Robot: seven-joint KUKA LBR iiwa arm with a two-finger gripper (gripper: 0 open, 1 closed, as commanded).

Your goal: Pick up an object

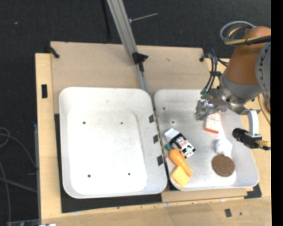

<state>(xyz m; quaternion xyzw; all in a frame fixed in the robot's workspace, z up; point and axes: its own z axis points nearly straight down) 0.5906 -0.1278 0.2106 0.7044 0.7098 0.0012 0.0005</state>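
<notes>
In the right white plastic bin [245, 180], toward its far right part, a small white-and-red packet [212, 123] lies flat on the floor, just near-right of my pincer [203, 109]. I cannot tell whether the pincer is released or clenched, nor whether it touches the packet. Nearer lie a white crumpled lump [223, 147] and a round brown disc [223, 165]. By the bin's left wall sit a black-and-white patterned box [180, 142], an orange carrot-shaped toy [179, 160] and a yellow block [180, 176]. The left white bin [108, 140] lies alongside.
</notes>
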